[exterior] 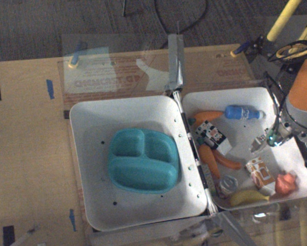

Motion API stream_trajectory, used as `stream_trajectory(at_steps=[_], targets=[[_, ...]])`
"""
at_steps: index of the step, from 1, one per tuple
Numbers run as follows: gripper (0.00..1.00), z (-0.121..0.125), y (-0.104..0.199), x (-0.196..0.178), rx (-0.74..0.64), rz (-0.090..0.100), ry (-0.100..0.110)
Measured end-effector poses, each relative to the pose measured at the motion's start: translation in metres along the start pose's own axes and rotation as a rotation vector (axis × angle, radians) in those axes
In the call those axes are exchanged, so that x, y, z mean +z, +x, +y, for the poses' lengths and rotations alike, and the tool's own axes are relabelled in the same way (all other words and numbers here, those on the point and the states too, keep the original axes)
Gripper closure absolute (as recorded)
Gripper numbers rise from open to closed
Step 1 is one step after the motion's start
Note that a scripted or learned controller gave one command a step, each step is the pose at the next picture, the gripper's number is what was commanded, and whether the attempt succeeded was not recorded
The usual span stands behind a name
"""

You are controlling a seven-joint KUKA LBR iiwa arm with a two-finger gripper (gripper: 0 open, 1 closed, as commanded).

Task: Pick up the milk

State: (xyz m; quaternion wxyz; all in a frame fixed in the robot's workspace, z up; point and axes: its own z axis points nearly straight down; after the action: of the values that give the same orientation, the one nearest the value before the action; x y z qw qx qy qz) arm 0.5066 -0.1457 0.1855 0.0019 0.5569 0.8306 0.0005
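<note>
Task not done: milk (212, 135), the black-and-white cow-print carton, lies flat in the right bin (232, 97), nothing gripping it. Using the milk as landmark: gripper (268, 138) sits well to its right at about the same height in frame, over bare bin floor, apart from every object. Small metallic tip with a teal glint is visible, but whether it's wide or narrow I can't tell from this angle. Arm (305, 97) comes in from the right edge, orange band showing. So my read is pre-grasp: approach, close and lift are all left. Right bin contents relative to milk: one orange carrot (209, 115) just above it and touching or nearly so; second carrot (217, 159) just below, running down-right and partly tucked under the carton's lower edge; blue bottle (243, 113) up-right, near; small orange-and-white box (260, 171) down-right, well apart; grey can (228, 184) below; yellow banana (248, 196) below that along the bin's near wall; pink-orange lump (285, 183), can't ID it, far down-right corner. Milk lies close to the divider between the bins, so clearance on its left looks tight. Left bin (89, 131), left of the milk across the divider, holds just a teal divided plate (143, 159), three compartments, nothing in them.
</note>
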Motion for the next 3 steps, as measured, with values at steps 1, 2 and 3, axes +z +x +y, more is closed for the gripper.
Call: stream_trajectory(at_steps=[1, 2, 3], targets=[[0.00, 0.000, 0.000, 0.000, 0.000, 0.000, 0.001], [0.00, -0.030, -0.004, 0.027, -0.134, 0.003, 0.003], [0.00, -0.045, -0.039, 0.092, -0.170, 0.002, 0.001]])
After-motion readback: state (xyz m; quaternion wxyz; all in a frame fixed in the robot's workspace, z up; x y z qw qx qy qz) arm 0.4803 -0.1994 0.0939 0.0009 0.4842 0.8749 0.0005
